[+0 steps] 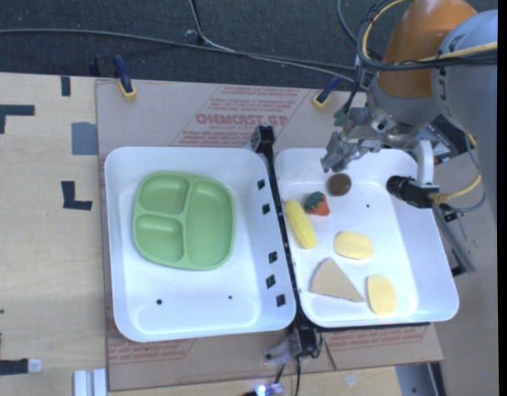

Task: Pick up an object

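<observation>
Here the jaws (336, 162) are seen above the brown round piece (339, 184) in the upper part of the right bin (419, 308); their spread cannot be told. A misaligned closure may push the piece aside.

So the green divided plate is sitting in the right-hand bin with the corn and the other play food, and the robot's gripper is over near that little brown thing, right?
Not quite. The camera view shows the green divided plate in the left bin. The corn and the other play food lie in the right bin. The rest holds: the gripper is beside the small brown piece.
</observation>
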